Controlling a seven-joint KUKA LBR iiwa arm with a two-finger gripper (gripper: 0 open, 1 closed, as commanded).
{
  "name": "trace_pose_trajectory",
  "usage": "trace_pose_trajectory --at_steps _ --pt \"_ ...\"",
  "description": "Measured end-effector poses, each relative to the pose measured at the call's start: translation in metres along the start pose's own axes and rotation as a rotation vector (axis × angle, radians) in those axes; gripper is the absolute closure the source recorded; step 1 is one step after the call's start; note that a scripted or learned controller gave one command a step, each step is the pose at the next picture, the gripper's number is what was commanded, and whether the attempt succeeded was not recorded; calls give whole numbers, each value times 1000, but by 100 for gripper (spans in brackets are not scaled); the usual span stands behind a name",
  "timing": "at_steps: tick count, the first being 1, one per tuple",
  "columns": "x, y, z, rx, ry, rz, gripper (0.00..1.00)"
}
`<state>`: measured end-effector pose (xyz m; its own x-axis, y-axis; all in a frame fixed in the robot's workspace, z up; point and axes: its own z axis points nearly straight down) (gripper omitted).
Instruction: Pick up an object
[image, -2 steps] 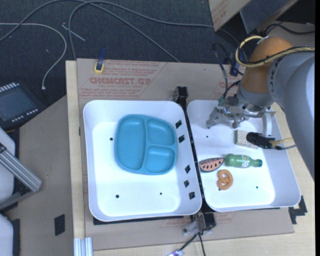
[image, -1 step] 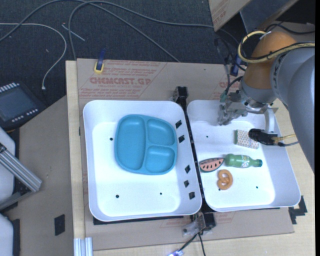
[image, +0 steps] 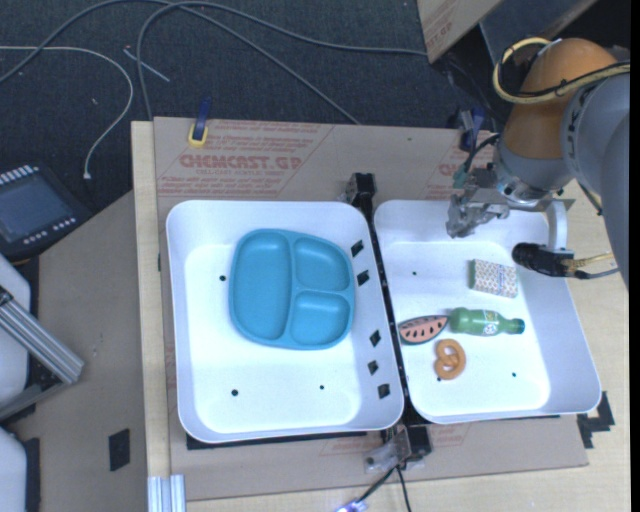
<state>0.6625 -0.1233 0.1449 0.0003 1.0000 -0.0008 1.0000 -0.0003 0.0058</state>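
Note:
The right bin (image: 560, 385) holds a small patterned block (image: 494, 277), a green bottle (image: 485, 322) lying on its side, a watermelon slice (image: 423, 328) and a pretzel (image: 450, 358). My gripper (image: 468, 219) hangs over the bin's far left corner, up and to the left of the block, with no object between its fingers. A black clip-like part (image: 541, 259) juts from the arm just right of the block.
The left bin (image: 200, 380) holds a blue divided plate (image: 293, 288). A black divider with clips (image: 372, 290) runs between the bins. Cardboard (image: 250, 150) lies under both bins, with cables (image: 110, 60) on the dark floor beyond.

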Motion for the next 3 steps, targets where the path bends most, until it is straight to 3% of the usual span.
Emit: trace_pose_trajectory --at_steps 2,3 --pt "0 4 -117 -2 0 -1 100" --pt "54 -27 -114 9 4 -5 100"
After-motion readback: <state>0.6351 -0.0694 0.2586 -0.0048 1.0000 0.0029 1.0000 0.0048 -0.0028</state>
